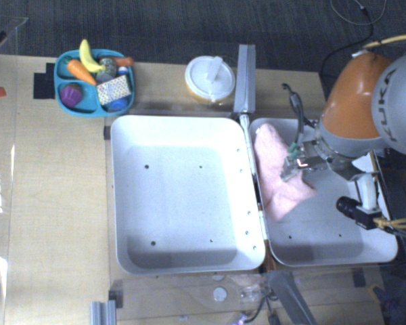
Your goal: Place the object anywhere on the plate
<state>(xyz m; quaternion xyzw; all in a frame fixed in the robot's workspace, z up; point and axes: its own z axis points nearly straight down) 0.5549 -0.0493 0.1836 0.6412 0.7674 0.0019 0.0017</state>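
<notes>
Pincer point(292, 162) is hanging right over the soft pink cloth point(276, 176) in the right white bin point(338, 249); I cannot tell its state. It should be squeezing the cloth's middle before lifting slowly.

Wooden bench point(47, 202) bears two white bins point(183, 195), blue tray point(93, 82).
</notes>
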